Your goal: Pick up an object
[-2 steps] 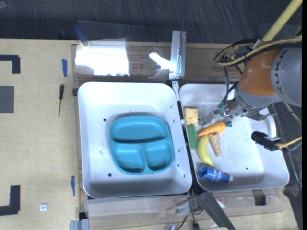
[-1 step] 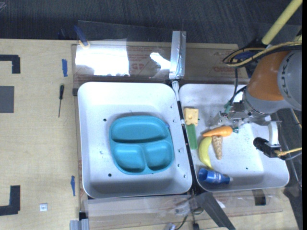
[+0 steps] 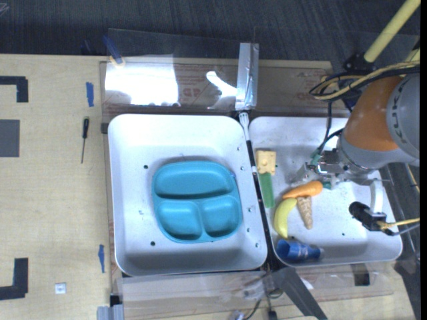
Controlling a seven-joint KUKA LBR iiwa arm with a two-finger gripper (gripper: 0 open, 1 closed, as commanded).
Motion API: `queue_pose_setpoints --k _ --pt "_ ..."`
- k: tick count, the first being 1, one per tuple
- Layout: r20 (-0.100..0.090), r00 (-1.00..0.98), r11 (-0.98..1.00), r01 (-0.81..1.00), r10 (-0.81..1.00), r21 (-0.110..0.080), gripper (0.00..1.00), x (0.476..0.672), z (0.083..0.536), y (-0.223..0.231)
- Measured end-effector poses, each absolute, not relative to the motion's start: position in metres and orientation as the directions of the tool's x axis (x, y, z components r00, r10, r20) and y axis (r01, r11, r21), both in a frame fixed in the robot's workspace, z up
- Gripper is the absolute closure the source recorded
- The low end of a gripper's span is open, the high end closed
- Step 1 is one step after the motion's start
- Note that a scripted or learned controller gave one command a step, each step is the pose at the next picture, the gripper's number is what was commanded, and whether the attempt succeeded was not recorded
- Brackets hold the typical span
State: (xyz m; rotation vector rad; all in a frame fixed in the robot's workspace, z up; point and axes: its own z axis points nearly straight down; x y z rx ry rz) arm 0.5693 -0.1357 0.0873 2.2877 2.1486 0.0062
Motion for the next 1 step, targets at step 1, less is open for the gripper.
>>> queue_pose_setpoints --k 1 --pt "0.0 0.035 -0.035 0.999 0.999 0.006 0.0 0.5401 0.0878 -0.1136"
